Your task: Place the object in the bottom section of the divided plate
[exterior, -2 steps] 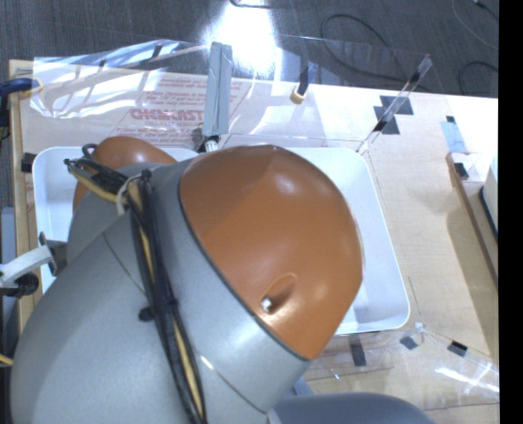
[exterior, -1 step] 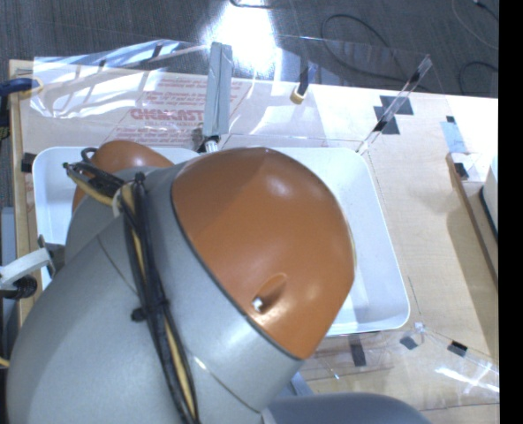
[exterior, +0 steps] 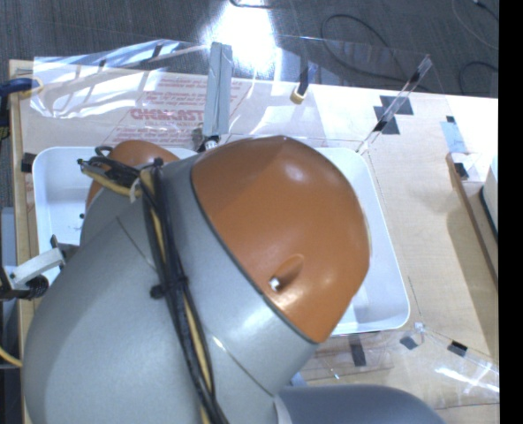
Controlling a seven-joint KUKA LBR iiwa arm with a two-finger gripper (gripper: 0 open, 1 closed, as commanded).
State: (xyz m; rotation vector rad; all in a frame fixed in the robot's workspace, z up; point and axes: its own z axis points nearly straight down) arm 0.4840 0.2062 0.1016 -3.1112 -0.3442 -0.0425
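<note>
The grey arm with its orange band [exterior: 279,228] covers most of the camera view and hides the middle of both bins. The gripper, the divided plate and the object are hidden behind the arm. The white rim of the left bin [exterior: 45,170] shows at the far left. Part of the right bin [exterior: 381,263] shows at the right of the arm.
Black and yellow cables [exterior: 169,272] run along the arm's grey body. A clear plastic sheet [exterior: 155,87] with red print lies behind the bins. Bare wooden bench [exterior: 429,210] lies to the right of the bins, with black tape marks on it.
</note>
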